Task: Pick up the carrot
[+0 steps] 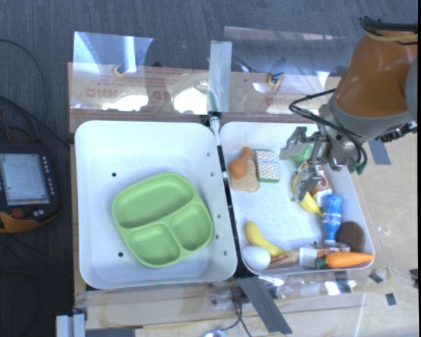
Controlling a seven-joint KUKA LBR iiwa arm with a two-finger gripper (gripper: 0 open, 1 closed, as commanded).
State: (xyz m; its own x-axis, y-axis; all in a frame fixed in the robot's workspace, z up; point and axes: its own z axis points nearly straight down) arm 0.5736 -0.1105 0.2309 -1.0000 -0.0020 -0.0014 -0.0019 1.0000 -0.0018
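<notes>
The carrot (349, 260) is orange, tapered, lying flat at the right bin's (281, 195) near edge. The claw (307, 181) hangs spread, pinching nothing.

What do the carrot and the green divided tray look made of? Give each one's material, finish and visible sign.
Carrot: likely moulded plastic, a toy; uniform orange, smooth, slight sheen.
Green divided tray: probably plastic, matte to satin; even pale green, soft rounded compartment edges, faint highlights. Neither material is certain from looks alone.
</notes>
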